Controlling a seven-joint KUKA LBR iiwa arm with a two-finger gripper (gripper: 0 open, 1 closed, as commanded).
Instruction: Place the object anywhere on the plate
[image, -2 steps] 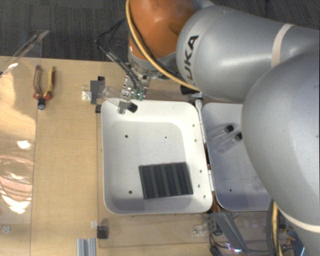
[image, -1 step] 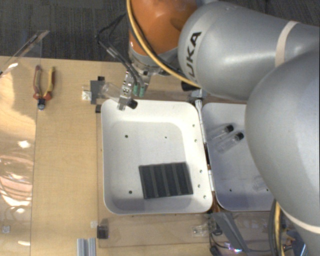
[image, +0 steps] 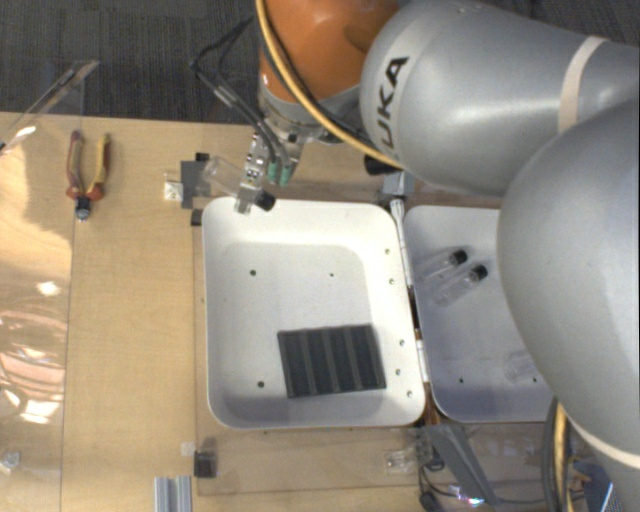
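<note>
The plate (image: 331, 361) is a dark, ribbed rectangular slab lying flat in the near half of the left bin (image: 230, 300). Two small clear objects with black ends (image: 456, 270) lie side by side in the far part of the right bin (image: 480, 370), close to the wall the bins share. My gripper (image: 254, 202) hangs over the far left corner of the left bin, well away from both the plate and the clear objects. I see nothing held at its tip.
The big grey arm (image: 520, 110) covers the upper right and much of the right bin. Red-handled pliers (image: 86, 172) lie on the wooden bench at far left. A small bracket (image: 192, 180) stands just outside the left bin's far corner.
</note>
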